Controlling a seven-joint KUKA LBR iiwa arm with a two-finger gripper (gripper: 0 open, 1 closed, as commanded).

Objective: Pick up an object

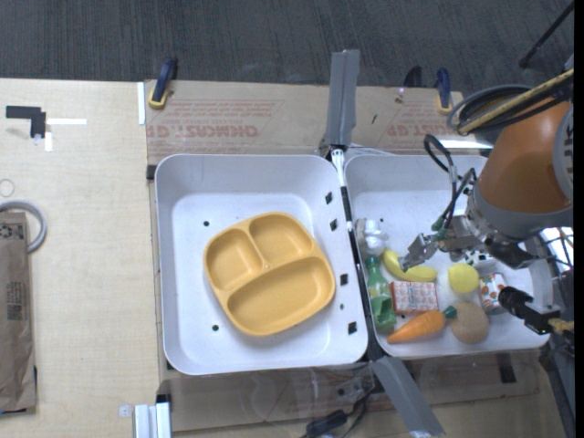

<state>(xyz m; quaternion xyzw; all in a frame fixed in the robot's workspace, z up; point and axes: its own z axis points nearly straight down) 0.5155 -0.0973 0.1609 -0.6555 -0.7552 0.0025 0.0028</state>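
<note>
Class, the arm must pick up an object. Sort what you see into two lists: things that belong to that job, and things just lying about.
Belonging to the job:
tool
banana
lemon
carrot
potato
green bottle
red packet
right bin

Just lying about:
yellow divided plate
left bin
blue clamps
brown paper bag

One cam, fixed high above the bench, looking down at a slant. Far edge of the scene is at top: dark floor, then a cardboard sheet (274,121) behind the bins. Left bin (182,245) sits mid-frame, right bin (401,185) toward the right side, both whole in shot. Arm (525,167) comes in from the right, big and close to the lens. Wide view, not tight; light wooden benchtop (82,245) fills the left third.
</note>
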